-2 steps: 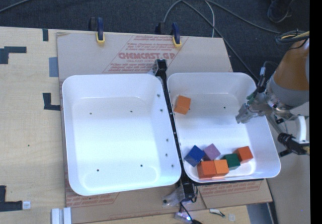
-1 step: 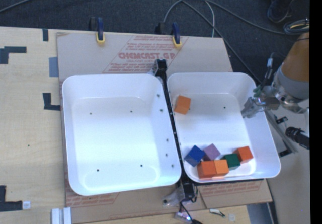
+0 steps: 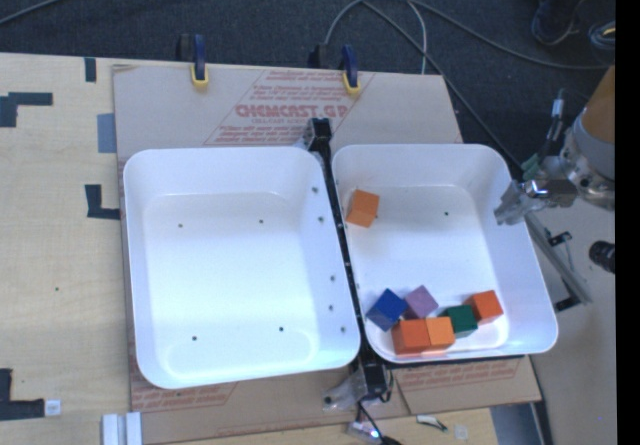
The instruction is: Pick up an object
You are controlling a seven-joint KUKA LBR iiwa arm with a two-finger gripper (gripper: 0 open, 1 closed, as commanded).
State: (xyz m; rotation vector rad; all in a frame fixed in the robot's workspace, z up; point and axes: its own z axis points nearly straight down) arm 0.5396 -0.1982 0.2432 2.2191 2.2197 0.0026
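Hanging over the right rim of the right bin (image 3: 520, 233), the gripper (image 3: 515, 201) sits at the end of the arm (image 3: 600, 148); how it is set I cannot tell. In that bin, one orange block (image 3: 363, 207) lies alone toward the far left. Clustered at the near side are a blue block (image 3: 387, 309), a purple block (image 3: 421, 301), a green block (image 3: 461, 319), and orange blocks (image 3: 424, 335). The left bin (image 3: 135, 233) adjoins it.
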